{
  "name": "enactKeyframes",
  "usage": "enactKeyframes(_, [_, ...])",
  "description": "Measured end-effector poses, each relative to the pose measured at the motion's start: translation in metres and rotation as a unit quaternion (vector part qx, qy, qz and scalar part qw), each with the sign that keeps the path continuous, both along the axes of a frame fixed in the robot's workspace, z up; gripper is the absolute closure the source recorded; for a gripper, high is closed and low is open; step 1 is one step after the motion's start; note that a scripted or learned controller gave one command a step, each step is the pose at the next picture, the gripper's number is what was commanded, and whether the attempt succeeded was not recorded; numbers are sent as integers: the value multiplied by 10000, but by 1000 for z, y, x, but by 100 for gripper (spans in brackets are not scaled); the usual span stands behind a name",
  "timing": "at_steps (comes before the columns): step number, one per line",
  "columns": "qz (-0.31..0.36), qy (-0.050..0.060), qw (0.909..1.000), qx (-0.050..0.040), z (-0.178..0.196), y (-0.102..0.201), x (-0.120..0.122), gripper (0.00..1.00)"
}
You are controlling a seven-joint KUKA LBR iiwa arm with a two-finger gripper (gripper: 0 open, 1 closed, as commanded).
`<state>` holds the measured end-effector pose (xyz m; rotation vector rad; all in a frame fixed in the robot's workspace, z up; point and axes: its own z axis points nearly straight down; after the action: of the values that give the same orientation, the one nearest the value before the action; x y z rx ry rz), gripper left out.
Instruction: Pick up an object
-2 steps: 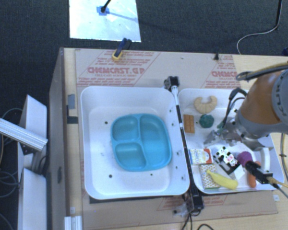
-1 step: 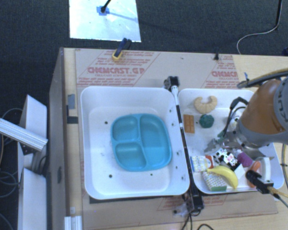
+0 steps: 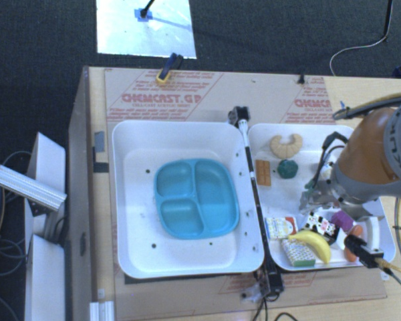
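The gripper (image 3: 315,199) hangs low in the right bin (image 3: 267,139), at the frame's lower right, just above the toy pile: banana (image 3: 314,241), purple piece (image 3: 343,219), patterned block (image 3: 323,225). Its grip state I cannot tell. So crowded, it likely nudges neighbours or closes on nothing.

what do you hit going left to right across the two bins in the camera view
blue divided plate in the left bin → orange wafer → dark green piece → banana → purple piece beside the gripper in the right bin
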<state>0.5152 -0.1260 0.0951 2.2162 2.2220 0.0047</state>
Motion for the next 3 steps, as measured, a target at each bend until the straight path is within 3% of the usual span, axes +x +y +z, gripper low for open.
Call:
enactKeyframes(1, [2,0,10000,0,0,0,0,0])
enactKeyframes(2, [3,9,10000,-6,-10,-32,63,0])
enactKeyframes(3, [8,4,10000,-3,-10,29,100,0])
